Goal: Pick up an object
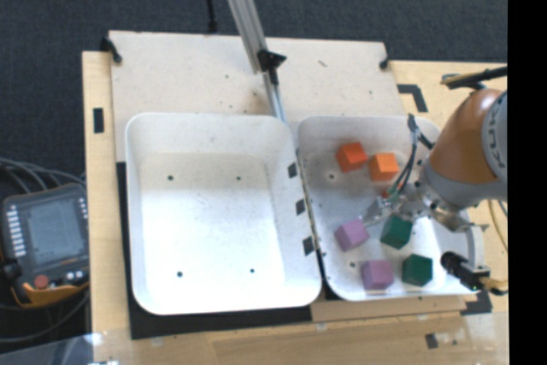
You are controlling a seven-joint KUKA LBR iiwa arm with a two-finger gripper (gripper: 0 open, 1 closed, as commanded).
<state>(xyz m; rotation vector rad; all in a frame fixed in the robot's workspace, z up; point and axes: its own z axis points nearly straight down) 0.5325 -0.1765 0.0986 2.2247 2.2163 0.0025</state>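
over the right bin the fingers touch a green cube; their opening i cannot tell, and it may slip.

A: Left bin wide open, nothing blocking.

B: Right bin crowded: orange cubes at the back, purple cubes and green cubes in front, gaps narrow. Slanted metal rail overhangs the back.
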